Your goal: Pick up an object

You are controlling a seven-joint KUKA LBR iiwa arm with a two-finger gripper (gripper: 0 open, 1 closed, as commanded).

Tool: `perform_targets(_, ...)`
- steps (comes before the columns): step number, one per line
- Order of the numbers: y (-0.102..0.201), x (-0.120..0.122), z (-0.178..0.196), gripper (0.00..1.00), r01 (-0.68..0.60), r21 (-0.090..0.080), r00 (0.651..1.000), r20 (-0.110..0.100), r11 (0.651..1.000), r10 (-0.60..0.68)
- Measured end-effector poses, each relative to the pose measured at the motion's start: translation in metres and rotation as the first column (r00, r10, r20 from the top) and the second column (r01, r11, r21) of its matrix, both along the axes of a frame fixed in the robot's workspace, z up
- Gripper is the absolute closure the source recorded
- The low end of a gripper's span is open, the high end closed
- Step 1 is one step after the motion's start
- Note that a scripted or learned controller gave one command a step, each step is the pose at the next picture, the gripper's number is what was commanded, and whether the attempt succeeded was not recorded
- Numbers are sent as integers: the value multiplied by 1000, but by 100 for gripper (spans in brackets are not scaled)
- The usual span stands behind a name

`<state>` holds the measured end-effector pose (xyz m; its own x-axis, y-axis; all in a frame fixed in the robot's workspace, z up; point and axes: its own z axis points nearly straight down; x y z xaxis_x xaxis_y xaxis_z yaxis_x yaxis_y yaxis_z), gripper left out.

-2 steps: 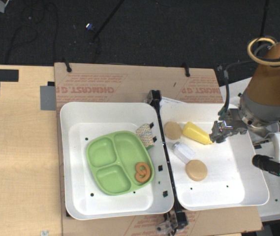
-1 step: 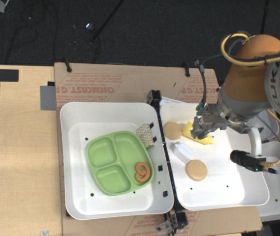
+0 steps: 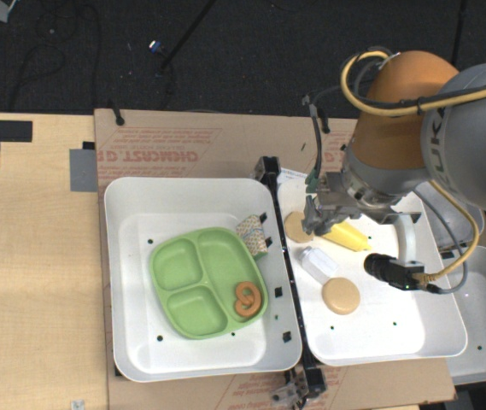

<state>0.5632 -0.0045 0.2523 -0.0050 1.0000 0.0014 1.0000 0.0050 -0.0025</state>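
Note:
My gripper (image 3: 316,219) hangs low in the right bin (image 3: 396,340), near its left wall. It sits between a tan round disc (image 3: 294,226) on its left and a yellow oblong piece (image 3: 348,237) on its right, close to both. Just in front of it a clear little bottle (image 3: 318,264) lies on the bin floor. Further forward rests a second tan round puck (image 3: 342,295). The wrist hides whatever lies directly beneath the gripper.
The left bin (image 3: 131,229) holds a green divided plate (image 3: 193,272) with a brown pretzel-shaped piece (image 3: 247,299) in its front right compartment. A small patterned object (image 3: 252,233) leans at the plate's far right edge. A black divider (image 3: 281,263) runs between the bins.

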Motion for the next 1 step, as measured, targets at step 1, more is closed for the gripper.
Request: perform_targets(1, 55, -2, -19, 100, 0, 0, 1000, -4, 1000, 0)
